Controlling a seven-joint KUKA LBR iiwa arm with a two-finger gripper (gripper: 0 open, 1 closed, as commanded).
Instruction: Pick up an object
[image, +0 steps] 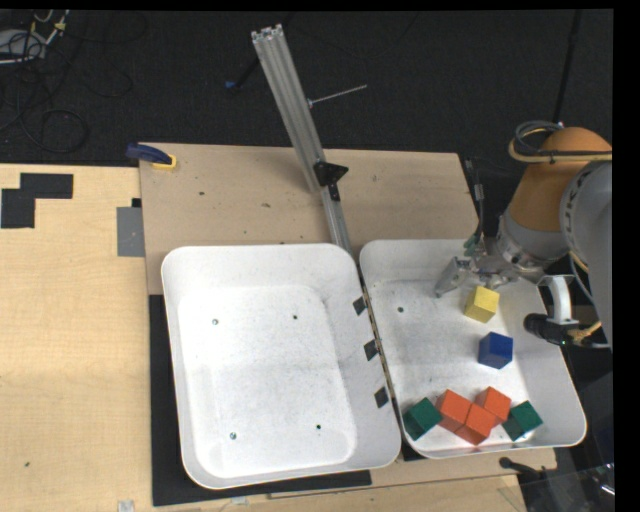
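- Two shallow white bins sit side by side on the worktop (250, 190): the left bin (190, 280) and the right bin (420, 300), which holds all the loose pieces.
- Contents of the right bin: one yellow cube (482, 303) near the far wall; one blue cube (495, 350) just nearer the camera; a cluster along the near wall made of a green block (422, 416), orange blocks (470, 411) packed together, and a second green block (522, 419).
- Gripper (478, 268): hangs low over the far part of the right bin, just above the yellow cube. Its fingers appear splayed wide, with nothing seen between them; it holds no object.
- Arm (548, 200): orange band above the wrist, reaching in from the right. Judged purpose of this pose: lining up over the yellow cube, the nearest candidate for the pick.
- Task status, judged: no object lifted yet; any of the cubes would serve, and the yellow one stands apart from the rest, so it gives the fingers room.
- Aluminium rail (297, 110): slants up from between the bins, apparently a fixture.
- Hard to make out: whether the fingertips touch the yellow cube; how many orange blocks make up the cluster; the arm's upper part, cut off at the right.
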